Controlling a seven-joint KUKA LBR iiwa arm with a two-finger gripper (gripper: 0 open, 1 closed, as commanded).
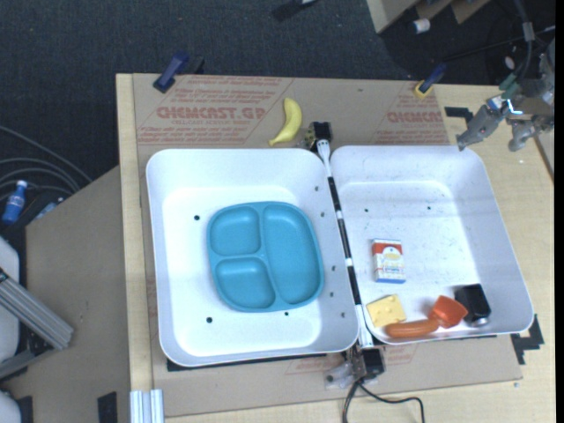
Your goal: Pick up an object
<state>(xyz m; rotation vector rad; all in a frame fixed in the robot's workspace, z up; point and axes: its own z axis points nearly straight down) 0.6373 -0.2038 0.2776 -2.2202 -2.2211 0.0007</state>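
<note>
The right bin (458, 170) holds a small white and orange box (388, 261) near its middle. Along its front edge lie a yellow wedge (385, 309), an orange sausage-shaped piece (412, 328), an orange-red block (448, 311) and a black block (473, 302). My gripper (491, 137) hangs over the back right corner of that bin, well away from all these things. Its fingers are spread open with nothing between them.
A blue divided plate (264, 256) lies in the left bin (176, 192). A yellow banana (286, 122) rests on the bench behind the bins, by the black hinge (321, 133). Blue clamps (169, 72) sit at the bench's back edge.
</note>
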